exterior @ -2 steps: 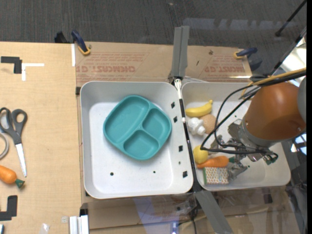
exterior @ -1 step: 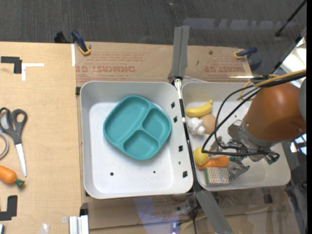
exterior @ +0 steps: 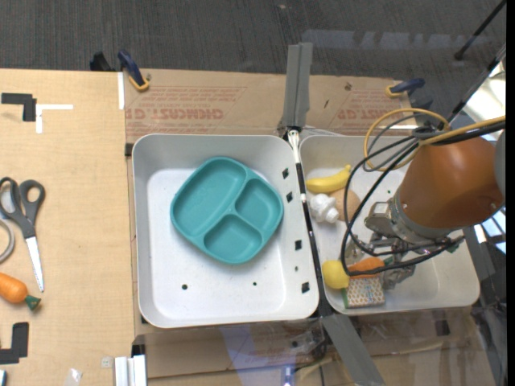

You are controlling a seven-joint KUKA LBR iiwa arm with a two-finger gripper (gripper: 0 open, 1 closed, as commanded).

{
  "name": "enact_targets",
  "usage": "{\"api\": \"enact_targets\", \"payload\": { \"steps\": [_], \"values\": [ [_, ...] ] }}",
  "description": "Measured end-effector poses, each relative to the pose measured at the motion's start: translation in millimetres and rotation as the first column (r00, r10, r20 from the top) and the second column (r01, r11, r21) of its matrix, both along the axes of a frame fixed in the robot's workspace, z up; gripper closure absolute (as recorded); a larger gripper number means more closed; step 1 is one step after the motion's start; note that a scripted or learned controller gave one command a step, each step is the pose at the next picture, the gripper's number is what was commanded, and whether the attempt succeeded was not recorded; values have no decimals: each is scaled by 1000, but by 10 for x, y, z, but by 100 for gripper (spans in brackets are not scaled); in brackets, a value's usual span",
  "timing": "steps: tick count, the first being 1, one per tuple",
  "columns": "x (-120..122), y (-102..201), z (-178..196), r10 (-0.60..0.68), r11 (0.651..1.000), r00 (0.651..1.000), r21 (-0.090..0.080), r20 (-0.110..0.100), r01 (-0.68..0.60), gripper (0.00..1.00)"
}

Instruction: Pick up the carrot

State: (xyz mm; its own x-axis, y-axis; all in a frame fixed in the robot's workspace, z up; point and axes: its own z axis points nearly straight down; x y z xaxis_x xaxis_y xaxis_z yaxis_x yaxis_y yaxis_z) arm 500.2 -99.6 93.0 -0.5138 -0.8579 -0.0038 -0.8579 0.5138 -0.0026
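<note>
Orange carrot (exterior: 368,264) lies in the right bin (exterior: 452,297), just beside a yellow piece (exterior: 334,275) and under the gripper (exterior: 389,256) (wide or narrow, I cannot tell). Best centre across its length — then lift straight, clear of neighbours.

At centre you see a matt teal plastic plate (exterior: 228,210) in a smooth, glossy white plastic bin (exterior: 153,240). Upper frame: rough brown cardboard (exterior: 209,107). At left, pale wood-grain tabletop (exterior: 64,175) and scissors (exterior: 24,219) with shiny metal blades.
</note>
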Motion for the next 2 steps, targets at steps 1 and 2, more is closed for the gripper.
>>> {"api": "enact_targets", "payload": {
  "steps": [1, 2],
  "values": [
    [19, 9, 99, -4, 1000, 1000, 2, 5, 4, 100],
    [-215, 462, 987, -177, 984, 984, 1, -2, 177, 100]
  ]
}}
